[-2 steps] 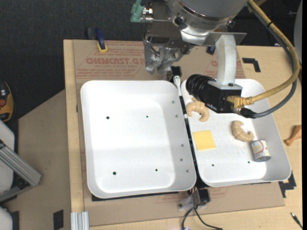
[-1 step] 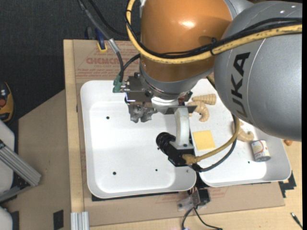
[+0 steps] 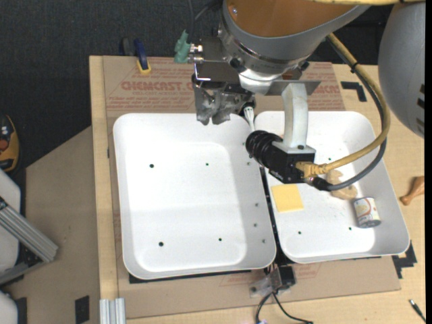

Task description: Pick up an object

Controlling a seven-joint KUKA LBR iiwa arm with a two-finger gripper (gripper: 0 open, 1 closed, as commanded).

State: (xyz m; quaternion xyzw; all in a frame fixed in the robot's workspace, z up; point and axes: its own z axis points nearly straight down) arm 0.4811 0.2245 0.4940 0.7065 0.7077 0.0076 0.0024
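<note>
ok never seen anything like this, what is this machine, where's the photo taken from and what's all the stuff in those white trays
This is one photo from a camera fixed above a workbench, looking down at a slant. The big grey and orange shape at the top is a robot arm reaching in from the right. At its end is a gripper, a metal claw with two fingers, hanging over the far edge of the left bin. I can't tell whether anything is in it.

Two shallow white bins sit side by side on a brown board. In the right bin lie a flat yellow square, a small can on its side and a tan object beside it. The black block with a yellow cable looks like part of the arm's own equipment, not something to pick. The arm's job is to pick up an object.
</note>
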